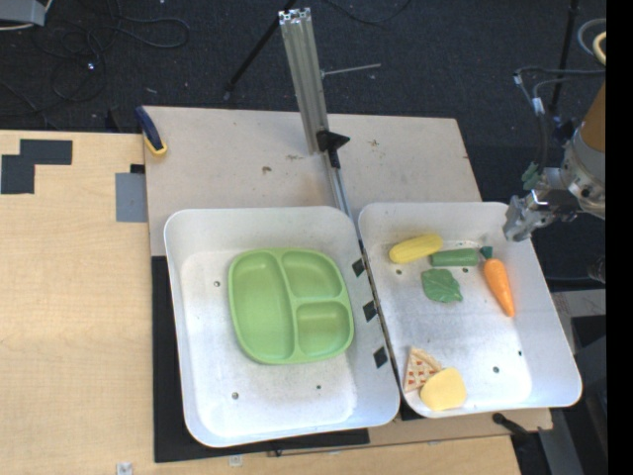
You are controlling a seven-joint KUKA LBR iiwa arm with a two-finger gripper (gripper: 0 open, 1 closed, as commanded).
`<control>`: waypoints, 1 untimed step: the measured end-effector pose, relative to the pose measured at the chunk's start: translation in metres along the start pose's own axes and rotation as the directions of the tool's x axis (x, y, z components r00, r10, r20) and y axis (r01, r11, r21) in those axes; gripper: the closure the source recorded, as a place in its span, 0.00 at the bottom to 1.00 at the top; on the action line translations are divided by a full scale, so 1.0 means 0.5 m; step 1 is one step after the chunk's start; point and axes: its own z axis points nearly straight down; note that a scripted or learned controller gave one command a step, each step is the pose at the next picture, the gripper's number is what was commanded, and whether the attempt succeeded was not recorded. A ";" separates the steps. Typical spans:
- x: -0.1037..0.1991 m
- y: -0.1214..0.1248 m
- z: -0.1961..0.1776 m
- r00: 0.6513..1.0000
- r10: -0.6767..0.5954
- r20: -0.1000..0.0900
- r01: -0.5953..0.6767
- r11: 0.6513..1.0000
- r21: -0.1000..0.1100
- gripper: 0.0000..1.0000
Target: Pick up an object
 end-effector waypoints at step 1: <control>0.116 -0.036 0.002 1.000 -0.003 -0.004 0.003 1.000 0.007 1.00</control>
